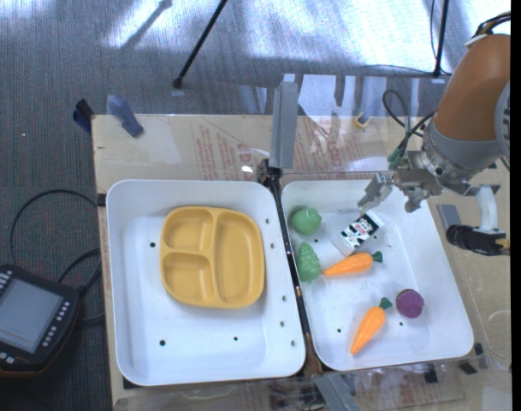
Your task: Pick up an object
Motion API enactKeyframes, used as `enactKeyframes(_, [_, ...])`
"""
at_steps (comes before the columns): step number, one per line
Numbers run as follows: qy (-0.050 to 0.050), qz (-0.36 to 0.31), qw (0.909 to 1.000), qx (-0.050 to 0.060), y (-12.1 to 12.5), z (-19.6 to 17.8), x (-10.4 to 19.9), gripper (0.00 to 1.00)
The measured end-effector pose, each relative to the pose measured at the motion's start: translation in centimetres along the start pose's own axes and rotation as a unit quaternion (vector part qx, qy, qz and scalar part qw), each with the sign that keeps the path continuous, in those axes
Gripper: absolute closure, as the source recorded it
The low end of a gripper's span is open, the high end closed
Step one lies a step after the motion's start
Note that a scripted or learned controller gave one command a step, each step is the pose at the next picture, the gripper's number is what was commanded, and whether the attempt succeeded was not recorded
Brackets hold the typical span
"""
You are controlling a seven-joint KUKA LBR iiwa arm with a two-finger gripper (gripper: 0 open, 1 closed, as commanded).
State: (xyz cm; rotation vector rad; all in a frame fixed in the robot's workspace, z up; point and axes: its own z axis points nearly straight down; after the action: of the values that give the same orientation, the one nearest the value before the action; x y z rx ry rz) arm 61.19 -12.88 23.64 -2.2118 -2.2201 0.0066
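Right bin [448,315]: holding a carrot [368,328] and purple ball [410,302] nearest, then a second carrot [352,265], green toy [308,263], black-and-white carton [360,230], green ball [306,220]. Left bin [132,332]: holding a yellow divided plate [213,256]. Claw [393,192]: hovering above the far rim, fingers spread, gripping nothing.

I see two white bins [132,229] [452,311], one yellow plate [213,256], two carrots [352,265] [369,327], two green veggies [306,221] [309,263], one purple ball [410,302] and one little carton [360,230].
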Motion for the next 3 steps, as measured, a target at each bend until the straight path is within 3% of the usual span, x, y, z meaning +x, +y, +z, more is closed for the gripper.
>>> enactKeyframes(1, [0.000,0.022,0.9998,-0.002,-2.0,14.0,0.1,0.00])
enactKeyframes(2, [-0.001,0.029,0.9996,0.001,-5.1,15.3,2.5,0.00])
enactKeyframes(3, [0.001,0.034,0.9994,0.005,-5.3,14.8,2.3,1.00])
